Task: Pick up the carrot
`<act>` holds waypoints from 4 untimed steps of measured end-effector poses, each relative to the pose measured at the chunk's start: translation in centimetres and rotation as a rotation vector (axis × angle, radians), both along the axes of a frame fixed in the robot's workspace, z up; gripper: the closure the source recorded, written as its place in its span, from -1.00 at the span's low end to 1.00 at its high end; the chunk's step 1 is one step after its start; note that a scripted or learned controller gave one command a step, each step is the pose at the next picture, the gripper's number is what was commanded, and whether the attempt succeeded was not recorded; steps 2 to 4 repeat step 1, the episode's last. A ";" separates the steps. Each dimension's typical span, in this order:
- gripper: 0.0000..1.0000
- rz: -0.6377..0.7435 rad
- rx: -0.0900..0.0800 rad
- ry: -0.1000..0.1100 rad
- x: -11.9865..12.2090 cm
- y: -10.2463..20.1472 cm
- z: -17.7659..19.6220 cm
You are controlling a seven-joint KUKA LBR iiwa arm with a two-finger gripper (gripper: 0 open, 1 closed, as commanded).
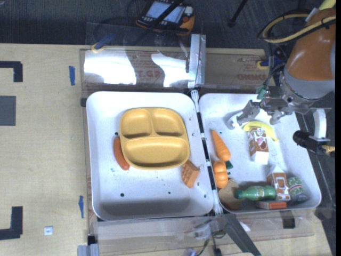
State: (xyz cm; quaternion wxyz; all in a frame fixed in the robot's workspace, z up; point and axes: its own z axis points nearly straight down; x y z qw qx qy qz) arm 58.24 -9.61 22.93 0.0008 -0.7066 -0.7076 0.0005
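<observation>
Nearest the lens, along the front wall of the right bin point(314, 196), a green bottle point(257, 192) lies on its side with a small printed carton point(281, 184) just behind it.

Further back in that bin lies the carrot point(220, 145), orange, tapered, its thin tip pointing toward the far wall. It sits close to the divider between the 2 bins, free of any grip. Just beside its thick end is a small round orange fruit point(220, 173) with a dark bit of green between them.

That is my first worry: a descent slightly too far toward the front could close on the round fruit instead, since both are orange and nearly touching. The second is the divider wall; a finger coming down on that side may strike the rim or jam between wall and carrot.

Up and to the right, the pincer point(262, 112) hangs above the back of the bin, its 2 fingers spread apart, holding nothing. A milk carton point(259, 145) and a yellow item point(259, 126) lie below it, well apart from the carrot, so a straight drop from here would land on the wrong thing.

Over in the left bin point(101, 159), a yellow divided plate point(154, 137), a sausage point(121, 153) and a waffle piece point(189, 174) lie out of the way.
</observation>
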 end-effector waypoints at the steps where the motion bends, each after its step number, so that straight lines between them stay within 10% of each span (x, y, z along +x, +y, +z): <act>1: -1.00 0.185 0.001 0.000 0.1 4.4 -4.5; 4: -1.00 0.185 0.001 0.000 0.1 4.4 -4.5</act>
